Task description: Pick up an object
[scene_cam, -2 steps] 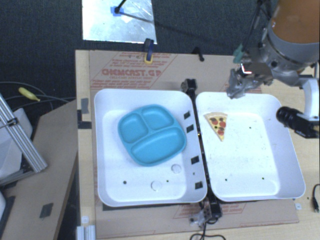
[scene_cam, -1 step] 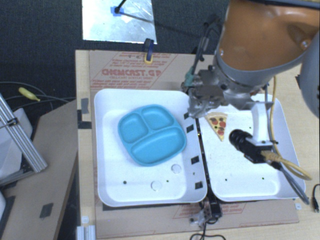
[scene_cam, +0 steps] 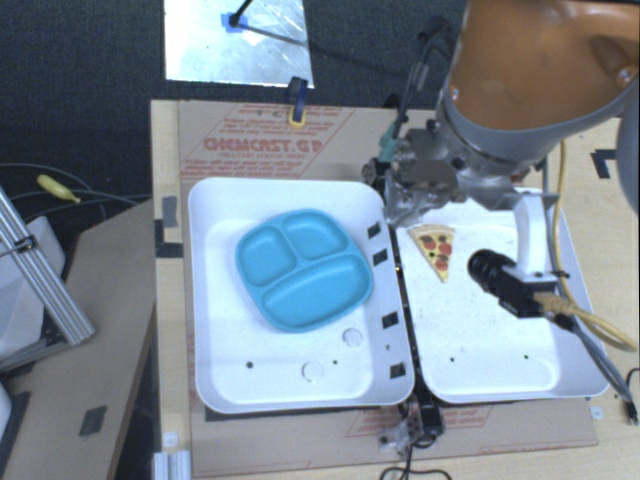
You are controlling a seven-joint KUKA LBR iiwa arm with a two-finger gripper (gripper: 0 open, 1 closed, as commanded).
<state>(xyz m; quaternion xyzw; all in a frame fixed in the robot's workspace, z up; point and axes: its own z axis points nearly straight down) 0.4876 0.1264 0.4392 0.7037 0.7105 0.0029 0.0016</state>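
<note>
A toy pizza slice (scene_cam: 436, 247) with red dots lies in the right bin (scene_cam: 500, 368), near its far left corner. A blue divided plate (scene_cam: 302, 268) rests in the middle of the left bin (scene_cam: 215, 298). My gripper (scene_cam: 403, 204) hangs over the far end of the divider between the two bins, just left of and behind the pizza slice. The wrist's metal body hides its tips, and nothing can be seen held in it.
The grey and orange arm (scene_cam: 530, 58) fills the upper right and covers the far part of the right bin. A black cylinder (scene_cam: 505, 280) with cables juts over the right bin. Cardboard (scene_cam: 260, 138) lies under both bins.
</note>
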